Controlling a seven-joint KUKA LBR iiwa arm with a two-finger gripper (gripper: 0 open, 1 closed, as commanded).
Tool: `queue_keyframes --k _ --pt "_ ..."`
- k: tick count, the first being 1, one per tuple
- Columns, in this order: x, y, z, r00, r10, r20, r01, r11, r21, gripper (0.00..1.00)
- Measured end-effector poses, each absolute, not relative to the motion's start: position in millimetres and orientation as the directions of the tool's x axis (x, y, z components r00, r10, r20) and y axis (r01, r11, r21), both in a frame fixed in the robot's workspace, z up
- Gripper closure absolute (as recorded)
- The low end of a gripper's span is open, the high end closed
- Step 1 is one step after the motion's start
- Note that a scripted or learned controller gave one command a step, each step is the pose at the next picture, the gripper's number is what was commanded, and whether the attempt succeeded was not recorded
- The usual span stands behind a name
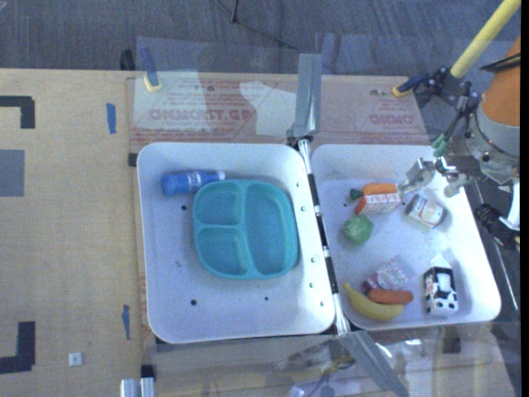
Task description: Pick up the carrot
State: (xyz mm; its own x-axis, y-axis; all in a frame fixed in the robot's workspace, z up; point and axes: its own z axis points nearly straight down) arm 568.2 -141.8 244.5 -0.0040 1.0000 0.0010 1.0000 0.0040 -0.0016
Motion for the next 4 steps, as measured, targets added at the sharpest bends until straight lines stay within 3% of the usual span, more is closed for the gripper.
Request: queue_keyframes --k 1,2,3,4 --pt "530.9 -125 114 0.005 1.0 0.001 1.0 -0.005 0.0 0.0" --pt "505.6 -207 162 -0.11 0.994 -0.002 0.994 0.11 0.004 0.0" --pt "514.7 -151 88 -0.187 0.982 -0.005 0.982 0.187 0.011 0.0" --pt "577.3 -167 87 0.346 0.938 -0.001 0.938 -0.346 0.007 0.0"
